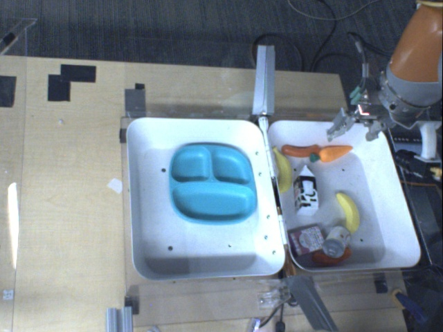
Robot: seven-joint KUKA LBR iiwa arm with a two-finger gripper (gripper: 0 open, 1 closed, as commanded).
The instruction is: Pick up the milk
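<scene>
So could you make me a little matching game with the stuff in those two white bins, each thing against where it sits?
Things:
1. blue tray
2. carrot
3. milk carton
4. bottle

Places:
A. far end of the right bin, near the gripper
B. near end of the right bin
C. left bin
D. middle of the right bin

Pairs: 1-C, 2-A, 3-D, 4-B

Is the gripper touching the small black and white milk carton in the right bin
Apart. The camera view shows the two-finger gripper up by the right bin's far rim, with the orange carrot lying between it and the small black-and-white milk carton.
</scene>
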